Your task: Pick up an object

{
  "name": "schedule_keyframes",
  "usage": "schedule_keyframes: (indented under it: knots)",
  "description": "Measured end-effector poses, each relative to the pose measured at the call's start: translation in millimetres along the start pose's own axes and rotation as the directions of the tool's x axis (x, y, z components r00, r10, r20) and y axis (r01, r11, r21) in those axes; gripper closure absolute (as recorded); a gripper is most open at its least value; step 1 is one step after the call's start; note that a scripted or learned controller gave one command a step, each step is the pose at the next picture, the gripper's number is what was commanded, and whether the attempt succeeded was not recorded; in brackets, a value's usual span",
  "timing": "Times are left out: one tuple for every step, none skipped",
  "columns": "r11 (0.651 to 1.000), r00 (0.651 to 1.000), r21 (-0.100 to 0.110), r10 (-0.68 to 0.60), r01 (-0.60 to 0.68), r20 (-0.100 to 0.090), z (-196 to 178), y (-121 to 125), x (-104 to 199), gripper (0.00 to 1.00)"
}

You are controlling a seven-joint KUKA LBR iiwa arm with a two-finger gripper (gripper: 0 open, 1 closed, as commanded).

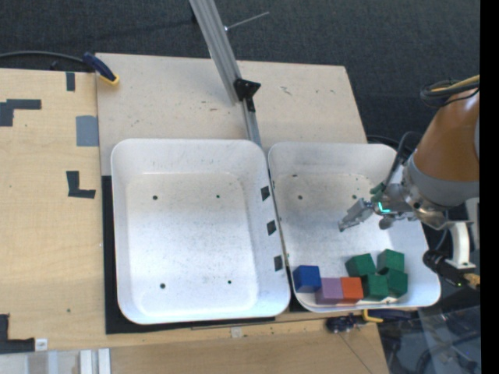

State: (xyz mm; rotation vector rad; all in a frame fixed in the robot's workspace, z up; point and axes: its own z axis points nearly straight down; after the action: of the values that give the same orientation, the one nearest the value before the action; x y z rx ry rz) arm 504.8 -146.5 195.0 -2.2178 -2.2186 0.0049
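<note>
We find the grey two-finger hand (365,213) above the floor of the right shallow white plastic bin (327,170); its fingers appear spread, though the view is small, with nothing between them. Near the bin's front wall lie a blue cube (307,277), lilac block (332,289), orange block (352,287) and green blocks (380,273).

We see a metal pole (221,49) slanting across the wooden bench (47,209), and a blue-yellow clamp (101,67) at its edge.
</note>
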Motion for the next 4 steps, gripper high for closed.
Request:
schedule_keyframes:
  knots:
    - [1.0, 1.0, -0.004, -0.001, 0.001, 0.0, -2, 1, 0, 0.0]
    - [1.0, 1.0, 0.001, 0.0, 0.0, 0.001, 52, 6, -8, 0.0]
    - [1.0, 1.0, -0.002, 0.0, 0.0, 0.002, 105, 5, -7, 0.0]
    - [1.0, 1.0, -0.002, -0.001, 0.001, 0.0, 94, 5, -6, 1.0]
